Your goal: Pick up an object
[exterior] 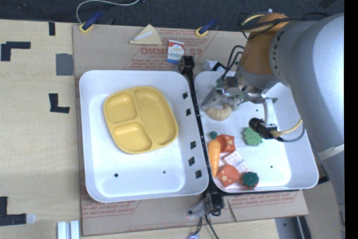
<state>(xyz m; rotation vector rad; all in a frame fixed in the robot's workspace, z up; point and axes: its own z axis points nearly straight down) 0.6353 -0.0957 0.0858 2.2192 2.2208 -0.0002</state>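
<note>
While poised low in the right bin [291,176] over the beige garlic-like object [218,112], gripper [225,97], grip unreadable: centre on it, descend straight, avoid carrot [213,155] nearby.

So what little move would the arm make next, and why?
Probably ease straight down a touch. The hand hangs right over the pale, garlic-like toy at the top of the right bin, closer to it than to the carrot or other toys.
</note>
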